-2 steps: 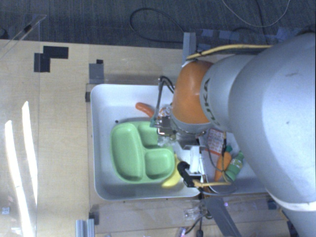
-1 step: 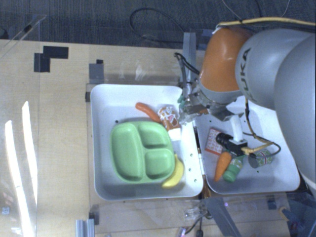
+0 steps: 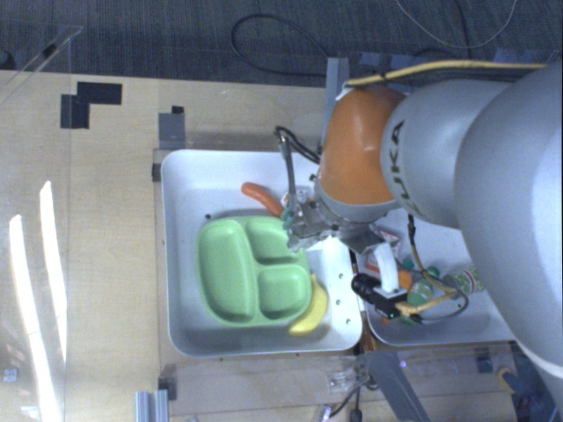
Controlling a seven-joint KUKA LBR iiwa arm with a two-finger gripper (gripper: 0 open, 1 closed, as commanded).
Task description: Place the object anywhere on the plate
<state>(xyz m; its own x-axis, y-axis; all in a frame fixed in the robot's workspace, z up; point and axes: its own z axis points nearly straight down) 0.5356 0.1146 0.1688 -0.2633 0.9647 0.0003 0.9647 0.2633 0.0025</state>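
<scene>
A light green plate [image 3: 233,271] with three compartments lies in the left white bin [image 3: 180,236]. An orange carrot [image 3: 260,196] rests on the bin floor just beyond the plate's far edge. A yellow banana [image 3: 310,315] lies against the plate's near right corner. My gripper [image 3: 296,224] hangs over the plate's far right corner, close to the carrot's right end. The wrist hides what is under it, and I see nothing held.
The right bin [image 3: 440,328] holds a small orange thing [image 3: 403,279] and a green and white thing [image 3: 457,280], partly hidden by the arm. The big grey arm covers most of the right side. Black markers [image 3: 88,99] sit on the wooden bench at far left.
</scene>
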